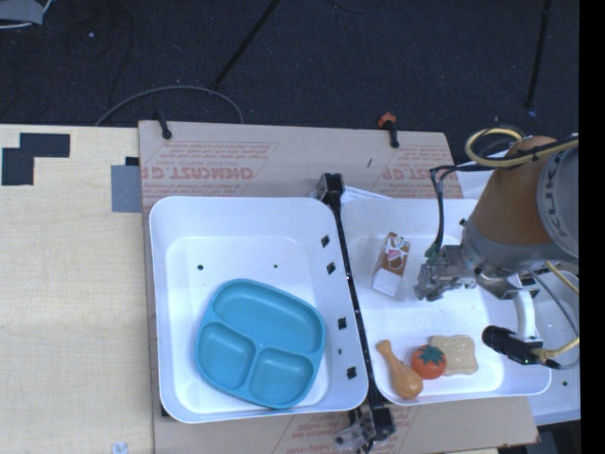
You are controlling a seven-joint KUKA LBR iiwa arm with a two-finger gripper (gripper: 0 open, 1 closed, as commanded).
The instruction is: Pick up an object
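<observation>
In the right bin lie a small carton with a printed label, a tan chicken drumstick, a red tomato and a slice of toast. My gripper hangs low in the middle of that bin, just right of the carton and above the tomato and toast. I see nothing between its fingers. The arm's orange band rises behind it at the right.
The left bin holds a blue divided plate. A black divider runs between the bins. Cables loop over the arm at the right. Cardboard lies under both bins, with pale bench to the left.
</observation>
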